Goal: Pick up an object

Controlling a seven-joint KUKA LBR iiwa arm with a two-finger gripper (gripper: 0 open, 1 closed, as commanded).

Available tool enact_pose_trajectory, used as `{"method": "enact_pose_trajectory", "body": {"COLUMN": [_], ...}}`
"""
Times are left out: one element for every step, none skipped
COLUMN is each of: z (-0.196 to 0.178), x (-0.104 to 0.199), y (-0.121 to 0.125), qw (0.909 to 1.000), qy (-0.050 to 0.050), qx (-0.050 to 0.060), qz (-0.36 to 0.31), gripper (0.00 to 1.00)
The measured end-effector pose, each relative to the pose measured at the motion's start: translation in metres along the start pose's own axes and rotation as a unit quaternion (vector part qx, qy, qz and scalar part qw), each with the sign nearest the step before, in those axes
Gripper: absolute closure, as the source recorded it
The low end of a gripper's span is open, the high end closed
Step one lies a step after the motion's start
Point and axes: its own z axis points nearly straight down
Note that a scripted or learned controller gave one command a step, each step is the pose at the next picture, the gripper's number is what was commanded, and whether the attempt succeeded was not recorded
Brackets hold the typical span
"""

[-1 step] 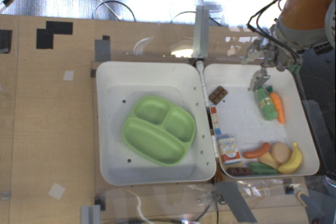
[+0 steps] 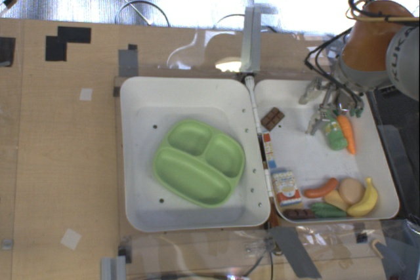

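Looking down at a slant on a tan wooden bench (image 2: 59, 160) bearing two shallow white plastic bins side by side. In the left bin (image 2: 134, 206), a lime-green three-compartment plastic plate (image 2: 199, 161) lying flat near centre, tilted slightly clockwise. In the right bin (image 2: 295, 95), toy foods: a small brown chocolate-bar piece (image 2: 272, 118) at roughly 10 o'clock; a small red-and-white printed carton (image 2: 286, 186) at 7 o'clock against the dividing wall; a red sausage (image 2: 320, 189), a tan potato-like lump (image 2: 350, 191), a dark green pod (image 2: 330, 210), a dark brown bar (image 2: 298, 213) and a yellow banana (image 2: 366, 199) clustered from 6 to 4 o'clock along the near rim. Reaching in from 2 o'clock, the grey arm with its orange band (image 2: 371, 36), ending in a metallic two-finger gripper (image 2: 322, 120) lowered over the bin floor, fingers spread moderately apart with nothing visible between them. Just beside the gripper at its 3 o'clock, an orange toy carrot (image 2: 347, 133) lying lengthwise, touching a green rounded toy (image 2: 335, 138) on its left; contact between fingers and these items not discernible. Black cables (image 2: 357, 3) looping above the wrist.
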Motion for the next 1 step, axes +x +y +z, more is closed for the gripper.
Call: {"method": "enact_pose_trajectory", "body": {"z": [0.0077], "x": [0.0025], "y": [-0.012], "qw": [0.9998], "qy": [-0.002], "qx": [0.0], "qz": [-0.019], "gripper": [0.0]}}
